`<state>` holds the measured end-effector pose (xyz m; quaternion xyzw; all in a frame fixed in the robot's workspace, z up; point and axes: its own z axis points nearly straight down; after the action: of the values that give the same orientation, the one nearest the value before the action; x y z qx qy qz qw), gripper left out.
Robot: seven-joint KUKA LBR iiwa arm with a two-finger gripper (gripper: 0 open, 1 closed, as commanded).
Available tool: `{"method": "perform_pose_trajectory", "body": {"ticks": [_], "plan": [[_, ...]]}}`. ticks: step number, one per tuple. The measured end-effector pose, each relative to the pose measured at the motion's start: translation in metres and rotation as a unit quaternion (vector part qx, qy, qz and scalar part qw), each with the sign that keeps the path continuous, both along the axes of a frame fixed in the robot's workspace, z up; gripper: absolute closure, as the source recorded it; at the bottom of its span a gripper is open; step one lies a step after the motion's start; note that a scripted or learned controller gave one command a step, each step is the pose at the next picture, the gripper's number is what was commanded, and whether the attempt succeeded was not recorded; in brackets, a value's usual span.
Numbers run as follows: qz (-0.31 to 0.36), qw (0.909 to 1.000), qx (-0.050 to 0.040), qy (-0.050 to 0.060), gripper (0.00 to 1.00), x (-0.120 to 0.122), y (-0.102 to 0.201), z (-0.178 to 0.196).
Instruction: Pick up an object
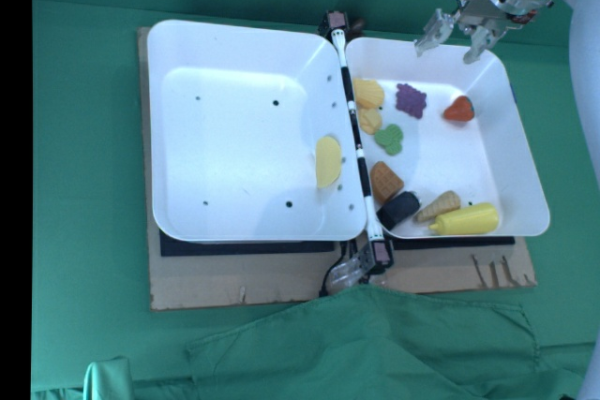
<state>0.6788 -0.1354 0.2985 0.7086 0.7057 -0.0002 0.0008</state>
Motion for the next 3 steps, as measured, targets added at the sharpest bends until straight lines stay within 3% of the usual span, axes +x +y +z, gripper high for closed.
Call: {"method": "perform_pose_trajectory", "body": {"ticks": [1, 2, 3], "plan": [[-0.001, 1.0, 0.0002, 0.004, 0.0, -0.055, -0.014, -0.082], [0.001, 1.0, -0.0017, -0.005, 0.0, 0.004, -0.026, -0.115], [0.0, 1.0, -0.0019, -0.008, 0.0, -0.043, 0.007, -0.111]]}}
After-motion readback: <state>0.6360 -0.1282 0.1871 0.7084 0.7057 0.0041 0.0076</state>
